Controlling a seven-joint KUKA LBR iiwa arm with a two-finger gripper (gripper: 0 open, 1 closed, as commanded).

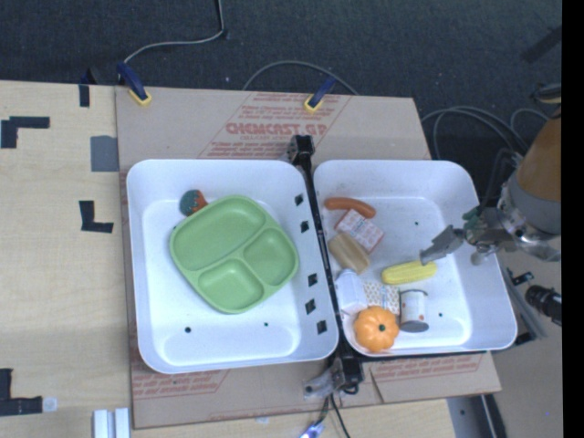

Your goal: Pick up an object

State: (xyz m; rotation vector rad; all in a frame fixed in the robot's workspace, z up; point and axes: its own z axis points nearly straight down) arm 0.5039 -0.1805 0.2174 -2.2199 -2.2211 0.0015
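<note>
Your right white plastic bin (456, 185) holds one orange pumpkin (376, 328), one yellow corn cob (408, 272) and one red sausage (349, 205); the left white bin (151, 245) holds one green divided plate (234, 254). The grey gripper (442, 242) hangs just above the corn, fingers parted, gripping nothing.

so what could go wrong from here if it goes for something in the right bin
The gripper sits just above the yellow corn, which lies close to the small can and the orange pumpkin; a descent could nudge those instead of catching one cleanly. The corn looks rounded and narrow, so it might roll or slip out of a pinch. The items along the right bin divider are crowded together, so a grab there may catch two at once.
</note>
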